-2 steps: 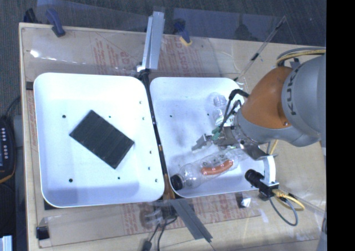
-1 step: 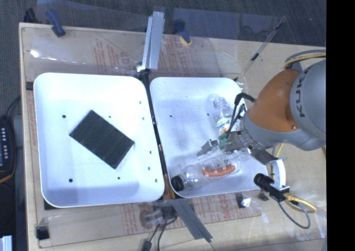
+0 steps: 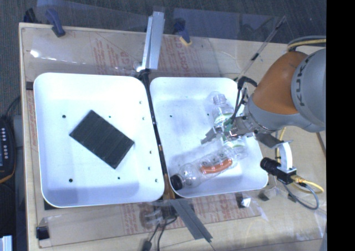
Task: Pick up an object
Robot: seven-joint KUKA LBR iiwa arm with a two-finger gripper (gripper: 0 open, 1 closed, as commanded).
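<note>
Grey and orange, reaching in from the right: arm (image 3: 283, 92) leaning over the right bin (image 3: 183, 86), gripper (image 3: 228, 127) sitting low among clear plastic. Looking like the closing-in step of the pick, judging by that low position. Not managing to tell whether the gripper is apart or together; tangled against see-through plastic, so claiming no hold.

Lying just below the gripper: a clear bottle (image 3: 208, 168), on its side, black cap pointing toward the bin's lower left corner, something orange showing inside. Resting just above the gripper: a second clear bottle (image 3: 221, 106), near the bin's upper right. Sitting well apart in the left bin (image 3: 55, 86): a dark flat pad (image 3: 101, 138), untouched.

Calling next, probably, for a firm closing on one bottle and a straight lift, watching for slip on round, smooth plastic.

Crowding on the right: bin wall close beside the gripper, both bottles near it, leaving little sideways room. Opening out toward the right bin's left half, bare and free for a drag or retreat. Keeping upward as the cleanest way out.
</note>
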